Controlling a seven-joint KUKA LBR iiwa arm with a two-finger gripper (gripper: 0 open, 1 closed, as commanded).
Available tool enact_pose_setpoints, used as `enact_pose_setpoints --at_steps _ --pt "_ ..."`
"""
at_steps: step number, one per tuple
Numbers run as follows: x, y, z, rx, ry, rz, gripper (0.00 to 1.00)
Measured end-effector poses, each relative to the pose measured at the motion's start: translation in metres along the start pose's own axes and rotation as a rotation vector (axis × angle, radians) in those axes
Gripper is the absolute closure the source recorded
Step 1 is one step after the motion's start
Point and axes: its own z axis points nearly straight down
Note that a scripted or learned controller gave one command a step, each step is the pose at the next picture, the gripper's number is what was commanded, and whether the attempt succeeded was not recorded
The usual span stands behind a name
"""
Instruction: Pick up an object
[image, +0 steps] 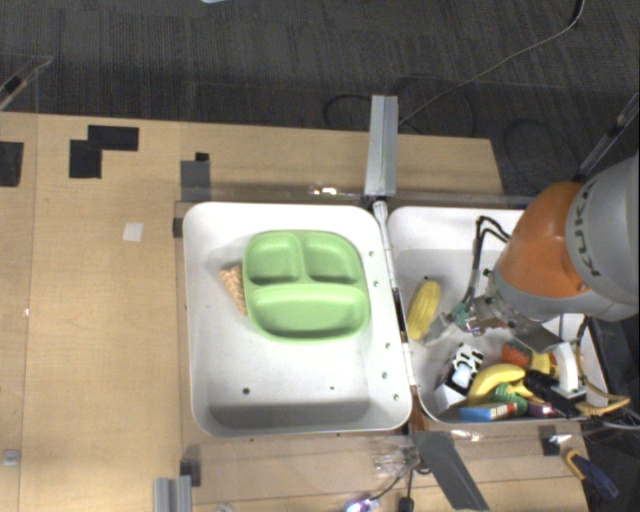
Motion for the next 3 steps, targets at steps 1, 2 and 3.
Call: enact_pose_setpoints --at_steps 1,2,3 --pt "-0.018 -0.036 -0.001 -0.008 -0.004 -0.087 0.00" --pt "-0.015 -0.032 -0.013 -0.013 0.001 -0.092 1.00" --pt "-0.048 0.056 0.002 -0.001 -0.003 0.252 1.00"
